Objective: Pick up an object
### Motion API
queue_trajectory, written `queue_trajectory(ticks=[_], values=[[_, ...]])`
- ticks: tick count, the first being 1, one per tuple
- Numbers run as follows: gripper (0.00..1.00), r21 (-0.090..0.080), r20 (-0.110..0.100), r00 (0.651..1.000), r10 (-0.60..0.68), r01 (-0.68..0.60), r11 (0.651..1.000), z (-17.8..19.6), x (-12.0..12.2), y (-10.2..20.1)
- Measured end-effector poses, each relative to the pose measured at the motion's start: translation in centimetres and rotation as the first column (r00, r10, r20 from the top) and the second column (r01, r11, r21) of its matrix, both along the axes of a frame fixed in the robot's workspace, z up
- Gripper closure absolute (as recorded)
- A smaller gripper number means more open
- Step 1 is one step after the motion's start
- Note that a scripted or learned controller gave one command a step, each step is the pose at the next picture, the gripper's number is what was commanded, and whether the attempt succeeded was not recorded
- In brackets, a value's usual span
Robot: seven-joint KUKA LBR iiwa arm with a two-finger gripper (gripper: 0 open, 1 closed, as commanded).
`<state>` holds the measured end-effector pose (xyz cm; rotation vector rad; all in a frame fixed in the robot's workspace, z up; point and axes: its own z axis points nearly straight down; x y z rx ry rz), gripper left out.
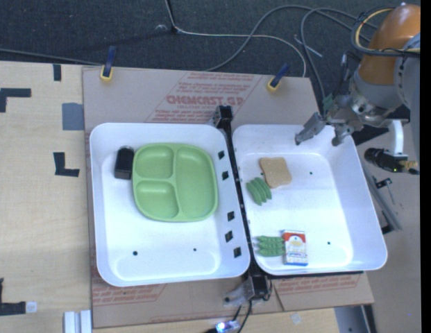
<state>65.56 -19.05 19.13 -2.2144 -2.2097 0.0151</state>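
Note:
My gripper point(319, 136) hangs over the far edge of the right bin point(354, 186), open, with nothing between its two fingers. Below and to its left in that bin lie a tan bread slice point(275, 172) and a green pea pod point(258, 190). Near the bin's front sit a small red and white box point(294, 247) and a second green pod point(268, 245) touching its left side.
The left bin point(111, 207) holds a green divided plate point(175, 182) and a small black block point(123, 162) beside the plate's left rim. Black clips line the seam between the bins. Cables run across the dark floor behind the bench.

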Motion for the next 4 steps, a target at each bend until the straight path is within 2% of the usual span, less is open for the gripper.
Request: queue_trajectory(ticks=[1,2,3,4], values=[[0.00,-0.003,0.015,1.000,0.004,-0.004,1.000,1.0,0.3,0.1],[0.00,-0.003,0.011,1.000,0.005,-0.005,1.000,-5.4,0.6,0.0],[0.00,-0.005,0.016,1.000,0.005,-0.005,1.000,-10.6,0.6,0.1],[1.00,-0.004,0.021,1.000,0.007,-0.007,1.000,-9.1,0.8,0.2]])
